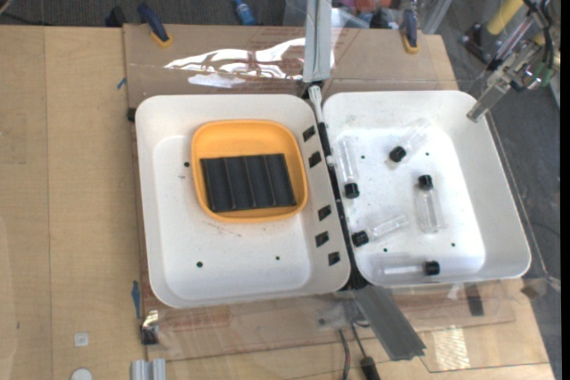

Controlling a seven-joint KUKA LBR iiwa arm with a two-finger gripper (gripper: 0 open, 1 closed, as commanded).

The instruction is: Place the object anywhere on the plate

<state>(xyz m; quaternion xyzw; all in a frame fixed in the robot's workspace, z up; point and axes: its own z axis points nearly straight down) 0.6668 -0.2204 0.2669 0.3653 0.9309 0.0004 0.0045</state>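
I see the orange plate (249, 169) in the left bin (169, 254), a dark ribbed insert (248, 182) lying on it. Clear black-capped vials (427, 205) lie scattered in the right bin (499, 218), hard to outline. The gripper (499, 84) sits at the far right; I cannot tell its state.

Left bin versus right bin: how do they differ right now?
The left bin holds an orange plate with a dark ribbed insert; the right bin holds several scattered clear vials with black caps. The left bin's contents sit together; the right bin's lie at varied angles. Both are shallow, white, side by side.
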